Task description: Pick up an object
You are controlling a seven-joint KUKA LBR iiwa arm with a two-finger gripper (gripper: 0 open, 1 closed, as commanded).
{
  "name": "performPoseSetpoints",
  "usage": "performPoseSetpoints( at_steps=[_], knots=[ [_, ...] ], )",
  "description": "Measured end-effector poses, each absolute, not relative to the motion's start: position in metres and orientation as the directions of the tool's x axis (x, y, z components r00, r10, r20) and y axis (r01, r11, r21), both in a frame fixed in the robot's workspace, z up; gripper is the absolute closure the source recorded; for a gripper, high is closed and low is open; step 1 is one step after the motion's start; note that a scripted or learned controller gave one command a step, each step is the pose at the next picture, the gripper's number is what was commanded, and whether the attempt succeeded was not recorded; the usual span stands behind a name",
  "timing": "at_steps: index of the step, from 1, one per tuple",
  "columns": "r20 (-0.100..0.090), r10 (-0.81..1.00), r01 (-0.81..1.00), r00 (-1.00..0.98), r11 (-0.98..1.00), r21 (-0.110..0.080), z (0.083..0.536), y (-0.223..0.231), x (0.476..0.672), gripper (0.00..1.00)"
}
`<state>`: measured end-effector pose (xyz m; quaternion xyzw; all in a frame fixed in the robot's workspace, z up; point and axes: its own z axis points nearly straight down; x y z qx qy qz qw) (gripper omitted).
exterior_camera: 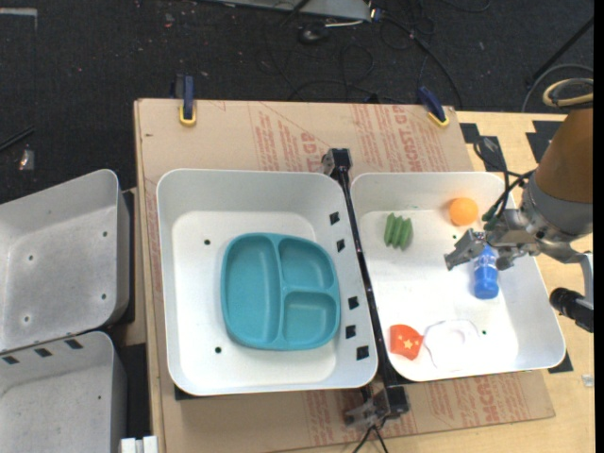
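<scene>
My gripper (482, 251) hangs over the right part of the right bin (528, 347), with its fingers spread open. A small blue bottle-like object (485, 279) lies just under it, its upper end reaching up between the fingers. An orange ball (463, 211) sits a little behind and to the left of the gripper. A green ridged object (398, 230) lies further left in the same bin. Near the front edge are a red piece (406, 341) and a white, flat object (453, 336).
The left bin (189, 253) holds a teal divided plate (280, 291). A black divider (354, 253) runs between the two bins. The grey arm with its orange band (571, 168) comes in from the right. White bin lids (57, 253) lie left of the bench.
</scene>
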<state>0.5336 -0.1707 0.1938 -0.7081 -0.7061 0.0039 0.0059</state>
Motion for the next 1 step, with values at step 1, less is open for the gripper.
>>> performPoseSetpoints(
  at_steps=[1],
  knots=[
    [0.0,1.0,1.0,-0.001,0.001,-0.001,0.201,-0.1703,0.5369,0.0]
  ],
)
